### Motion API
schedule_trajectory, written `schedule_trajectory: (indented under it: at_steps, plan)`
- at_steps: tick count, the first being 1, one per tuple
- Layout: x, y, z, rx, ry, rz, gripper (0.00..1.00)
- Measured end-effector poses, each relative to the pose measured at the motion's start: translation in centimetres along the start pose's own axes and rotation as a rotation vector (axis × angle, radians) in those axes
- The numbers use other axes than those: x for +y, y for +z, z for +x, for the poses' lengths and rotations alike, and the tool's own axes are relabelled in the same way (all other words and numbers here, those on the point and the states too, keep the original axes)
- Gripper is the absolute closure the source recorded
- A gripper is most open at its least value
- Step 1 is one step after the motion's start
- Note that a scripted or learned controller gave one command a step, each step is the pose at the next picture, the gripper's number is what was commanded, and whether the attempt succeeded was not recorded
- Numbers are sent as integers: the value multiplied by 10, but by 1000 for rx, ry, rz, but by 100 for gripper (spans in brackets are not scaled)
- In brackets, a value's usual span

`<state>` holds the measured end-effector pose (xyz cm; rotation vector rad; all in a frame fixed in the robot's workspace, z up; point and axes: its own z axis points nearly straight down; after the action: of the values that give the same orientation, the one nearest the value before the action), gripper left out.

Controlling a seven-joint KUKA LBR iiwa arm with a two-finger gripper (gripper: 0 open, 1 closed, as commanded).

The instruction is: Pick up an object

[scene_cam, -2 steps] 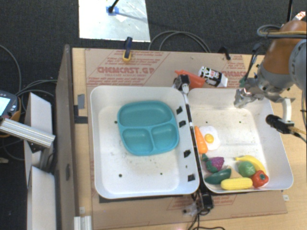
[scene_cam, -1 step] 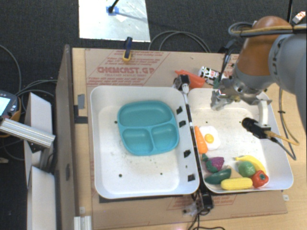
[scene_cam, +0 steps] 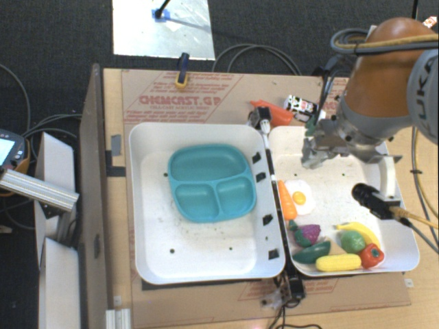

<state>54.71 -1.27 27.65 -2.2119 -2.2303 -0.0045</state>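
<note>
Toys lie nearest the camera, heaped at the front of the right bin (scene_cam: 405, 256), well below the hand (scene_cam: 317, 155) as this view runs: a yellow corn cob (scene_cam: 337, 262), a green pepper (scene_cam: 352, 241), a banana (scene_cam: 362, 231), a red tomato (scene_cam: 372, 254), a dark green cucumber (scene_cam: 311, 253) and a purple piece (scene_cam: 308, 233). Closer to the hand, just beneath it and a little left, sit a fried egg (scene_cam: 299, 197) and an orange carrot (scene_cam: 287, 200) against the divider. Any of these would serve as the object to pick up.

The egg is flat and likely to slip; the carrot hugs the wall. I judge the corn or the pepper the better target: come straight down, straddle the narrow axis, and avoid the neighbours that touch it.

The hand hangs over the far part of the right bin, with nothing visibly between its fingers; whether they stand apart or together I cannot tell, as the grey metal blurs together. Left of the hand, the other bin holds a teal divided plate (scene_cam: 211, 182). Farther off, the arm's orange band (scene_cam: 384, 67) hides part of the table (scene_cam: 206, 94).
</note>
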Motion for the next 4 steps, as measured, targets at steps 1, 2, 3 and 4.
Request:
schedule_trajectory:
  at_steps: [1, 2, 3, 4]
  plan:
    - [-3, 17, -34, -3, 9, 1, 100]
    - [34, 70, 16, -1, 0, 1, 100]
    - [60, 53, -44, -4, 10, -4, 100]
    - [49, 57, -1, -2, 4, 2, 100]
